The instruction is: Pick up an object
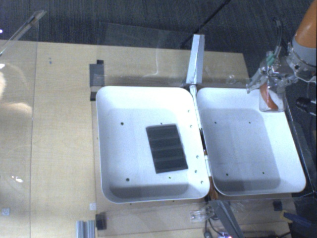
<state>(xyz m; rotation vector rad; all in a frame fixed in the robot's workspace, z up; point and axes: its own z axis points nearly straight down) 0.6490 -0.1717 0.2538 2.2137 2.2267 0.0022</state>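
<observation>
From above, you see the gripper (pixel 270 90) over the far right corner of the right bin (pixel 247 182), closed on a reddish object (pixel 270 99) that is lifted clear, probably for carrying. A dark ribbed pad (pixel 166 148) lies flat at the left bin's (pixel 114 182) centre.

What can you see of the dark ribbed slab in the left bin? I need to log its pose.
The dark slab is a flat, charcoal-black rectangle with crosswise ridges, matte like rubber or foam. It lies flat on the floor of the left bin, near the middle, turned slightly off the bin's edges. Nothing touches it but the floor.
</observation>
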